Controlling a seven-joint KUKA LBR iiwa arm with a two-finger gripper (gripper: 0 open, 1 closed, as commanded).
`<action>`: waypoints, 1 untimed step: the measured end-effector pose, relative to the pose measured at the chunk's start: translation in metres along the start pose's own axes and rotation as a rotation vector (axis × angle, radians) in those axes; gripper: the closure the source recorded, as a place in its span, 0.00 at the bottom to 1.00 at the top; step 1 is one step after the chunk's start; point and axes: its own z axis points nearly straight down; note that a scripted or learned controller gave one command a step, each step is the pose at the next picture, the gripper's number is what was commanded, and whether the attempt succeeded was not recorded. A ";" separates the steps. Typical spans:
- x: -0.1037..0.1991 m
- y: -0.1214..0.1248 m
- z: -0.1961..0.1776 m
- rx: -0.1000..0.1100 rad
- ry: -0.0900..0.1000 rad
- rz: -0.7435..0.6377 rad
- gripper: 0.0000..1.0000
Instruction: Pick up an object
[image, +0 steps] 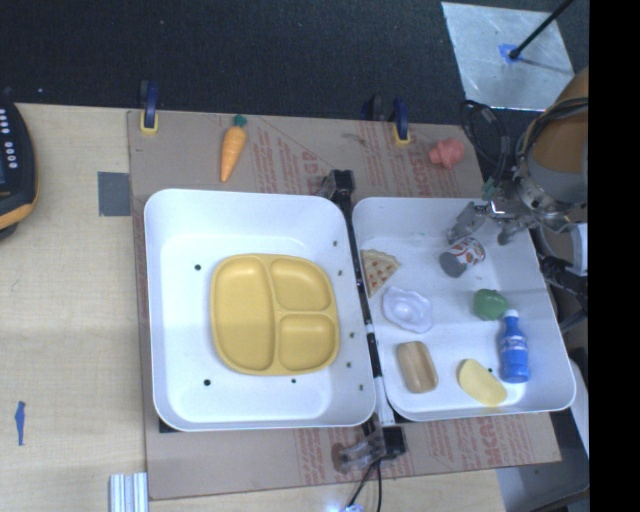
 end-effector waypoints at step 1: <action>0.022 -0.020 -0.001 0.004 0.001 0.001 0.00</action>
